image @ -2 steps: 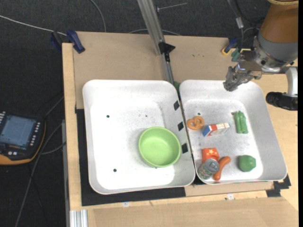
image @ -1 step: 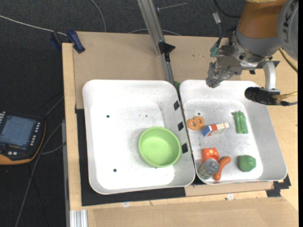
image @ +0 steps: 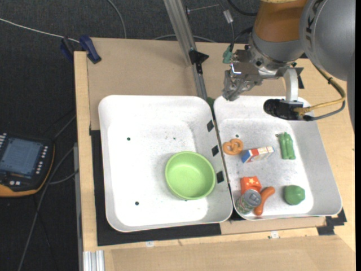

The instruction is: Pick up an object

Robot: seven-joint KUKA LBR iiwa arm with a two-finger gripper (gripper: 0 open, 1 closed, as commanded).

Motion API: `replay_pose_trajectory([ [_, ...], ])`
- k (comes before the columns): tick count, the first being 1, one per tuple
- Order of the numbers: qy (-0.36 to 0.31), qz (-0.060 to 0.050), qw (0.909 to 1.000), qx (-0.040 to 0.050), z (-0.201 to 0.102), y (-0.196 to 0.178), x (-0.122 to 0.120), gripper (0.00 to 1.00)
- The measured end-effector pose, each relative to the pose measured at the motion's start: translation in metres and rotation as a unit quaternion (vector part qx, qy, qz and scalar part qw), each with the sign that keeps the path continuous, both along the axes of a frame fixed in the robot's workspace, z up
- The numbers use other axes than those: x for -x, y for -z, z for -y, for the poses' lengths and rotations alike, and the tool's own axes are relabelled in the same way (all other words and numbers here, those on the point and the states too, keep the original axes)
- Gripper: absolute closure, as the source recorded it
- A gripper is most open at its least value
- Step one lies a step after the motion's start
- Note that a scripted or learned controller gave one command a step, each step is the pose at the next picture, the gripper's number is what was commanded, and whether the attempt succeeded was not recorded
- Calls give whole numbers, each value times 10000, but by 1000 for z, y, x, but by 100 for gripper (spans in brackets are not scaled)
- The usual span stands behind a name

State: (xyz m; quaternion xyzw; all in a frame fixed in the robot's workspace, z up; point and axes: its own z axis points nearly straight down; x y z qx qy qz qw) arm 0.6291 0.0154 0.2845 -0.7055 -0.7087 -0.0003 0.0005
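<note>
— Over the far left corner of the right bin (image: 265, 123) hangs the gripper (image: 231, 94), close to the rim where the two bins meet. Whether it is open or closed I cannot tell from this angle.
— And the things it could pick?
— All lie well apart from it, in the middle and near part of that bin. A small red, white and blue box (image: 257, 153) lies with its long axis across the bin, its right end tilted slightly away. Just left of it sits an orange pretzel (image: 232, 146).
— Anything else long?
— A green ribbed piece (image: 287, 145) near the right wall, its axis running near to far. By the near rim an orange sausage (image: 265, 198) lies on a slant, its far end to the right, touching a can (image: 249, 201) whose grey end faces up. An orange block (image: 250, 183) is just behind the can, and a green lump (image: 294, 194) sits to the right.
— The other bin?
— The left bin (image: 141, 151) bears a green bowl (image: 190, 175), upright, near the divide.
</note>
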Motion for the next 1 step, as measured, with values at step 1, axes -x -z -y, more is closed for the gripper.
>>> replay_pose_trajectory([
  [1,4,-7,10000,2,-43,26,-3,100],
])
